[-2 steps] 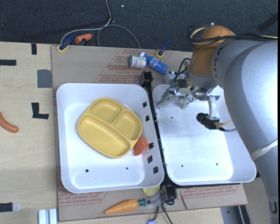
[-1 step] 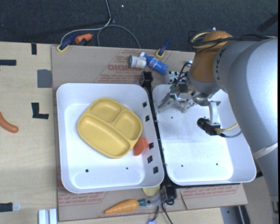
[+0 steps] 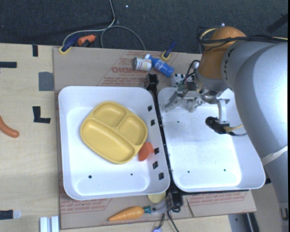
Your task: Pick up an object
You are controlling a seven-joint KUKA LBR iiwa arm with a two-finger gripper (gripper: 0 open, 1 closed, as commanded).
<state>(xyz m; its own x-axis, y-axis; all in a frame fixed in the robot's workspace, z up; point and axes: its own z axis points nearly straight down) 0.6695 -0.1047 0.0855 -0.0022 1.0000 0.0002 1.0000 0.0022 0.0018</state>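
Note:
A yellow divided plate [image 3: 113, 131] lies in the left bin [image 3: 72, 178]. A small orange-red piece [image 3: 145, 152] rests against the plate's right edge. My gripper [image 3: 182, 100] hangs low over the far left corner of the right bin [image 3: 208, 178], close to the divider between the bins. I see nothing in it. The grey arm with its orange band [image 3: 217, 57] comes in from the right and covers the right bin's far right side.
A toy carrot [image 3: 127, 213] lies on the cardboard in front of the bins. A blue and white bottle [image 3: 154, 64] lies behind them. An orange sausage [image 3: 6, 126] sits on the bench at far left. A cable and clamps run along the back edge.

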